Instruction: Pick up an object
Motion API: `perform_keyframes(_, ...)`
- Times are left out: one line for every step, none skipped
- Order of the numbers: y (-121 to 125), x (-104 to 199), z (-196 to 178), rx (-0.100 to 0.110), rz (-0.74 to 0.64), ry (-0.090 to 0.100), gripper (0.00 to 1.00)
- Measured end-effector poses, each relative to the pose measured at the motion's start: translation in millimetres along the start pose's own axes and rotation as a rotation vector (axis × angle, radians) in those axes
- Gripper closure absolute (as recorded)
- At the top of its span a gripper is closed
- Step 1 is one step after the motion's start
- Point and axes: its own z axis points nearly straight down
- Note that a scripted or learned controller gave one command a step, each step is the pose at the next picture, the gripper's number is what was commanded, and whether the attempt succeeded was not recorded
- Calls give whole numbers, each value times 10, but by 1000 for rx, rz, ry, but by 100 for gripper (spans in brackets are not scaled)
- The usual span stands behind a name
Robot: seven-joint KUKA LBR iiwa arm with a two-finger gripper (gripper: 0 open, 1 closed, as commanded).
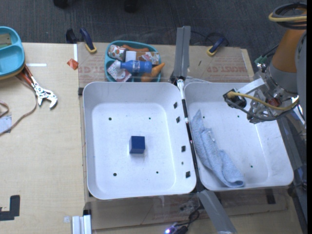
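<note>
Risk: the gripper (pixel 253 112) hangs over the far right corner of the right-hand shallow white bin (pixel 273 179), above bare floor, not over either object. A straight descent from here would likely close on nothing. The crumpled pale blue cloth (pixel 213 151) is limp and may slip or bunch if pinched at an edge.

Cloth lies along the right bin's left wall, running to its near edge, well apart from the gripper. Small dark blue cube (pixel 137 144) sits near the centre of the left-hand white bin (pixel 97 179), farther off.

Finger state: cannot tell; cabling obscures the tips.
</note>
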Motion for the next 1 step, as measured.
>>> perform_keyframes(0,-1,3,0,0,-1,0)
